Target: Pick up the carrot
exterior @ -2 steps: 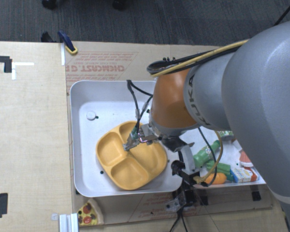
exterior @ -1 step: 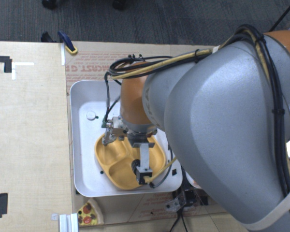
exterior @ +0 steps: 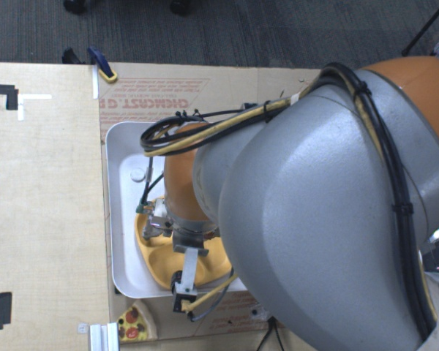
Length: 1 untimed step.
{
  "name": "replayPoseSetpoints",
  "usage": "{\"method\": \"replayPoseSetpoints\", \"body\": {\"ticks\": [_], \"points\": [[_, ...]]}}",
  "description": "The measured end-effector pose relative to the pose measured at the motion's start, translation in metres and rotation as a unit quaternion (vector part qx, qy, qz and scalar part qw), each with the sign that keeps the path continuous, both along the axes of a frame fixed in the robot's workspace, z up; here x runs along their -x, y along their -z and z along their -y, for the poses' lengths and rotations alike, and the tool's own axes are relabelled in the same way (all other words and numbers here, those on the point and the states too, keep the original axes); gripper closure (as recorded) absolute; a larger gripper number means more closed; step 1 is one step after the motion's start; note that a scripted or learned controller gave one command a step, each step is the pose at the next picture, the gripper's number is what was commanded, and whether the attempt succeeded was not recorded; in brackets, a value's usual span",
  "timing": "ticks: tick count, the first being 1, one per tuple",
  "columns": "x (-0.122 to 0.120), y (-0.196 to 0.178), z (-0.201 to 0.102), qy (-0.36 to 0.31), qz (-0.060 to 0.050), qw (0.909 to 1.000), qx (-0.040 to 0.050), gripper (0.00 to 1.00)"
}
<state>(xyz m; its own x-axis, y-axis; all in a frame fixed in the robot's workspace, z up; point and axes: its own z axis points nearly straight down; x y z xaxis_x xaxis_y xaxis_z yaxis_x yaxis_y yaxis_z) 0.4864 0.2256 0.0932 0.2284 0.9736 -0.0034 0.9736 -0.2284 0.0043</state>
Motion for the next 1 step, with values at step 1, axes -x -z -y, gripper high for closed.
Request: {"method": "replayPoseSetpoints", "body": {"ticks": [1], "points": [[-0.0052, -0.0109, 0.0041, 0.004, 0.006, 1.0000, 0.0016, 1.00]]}}
